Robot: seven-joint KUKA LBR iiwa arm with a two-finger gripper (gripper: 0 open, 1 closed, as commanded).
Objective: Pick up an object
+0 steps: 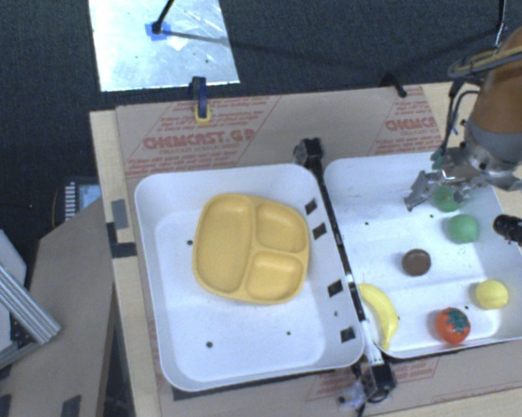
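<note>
My gripper hangs over the far part of the right bin, at the end of the grey arm with its orange band. Its fingers stand spread apart, open. A small green thing shows between and below them; whether they touch it I cannot tell. A green ball lies just in front of the gripper. Further forward lie a brown round piece, a yellow lemon, a red-orange ball and a banana against the bin's left wall.
The left bin holds a yellow divided plate. A black-clipped divider runs between the two bins. Bare white floor shows in the right bin's left half.
</note>
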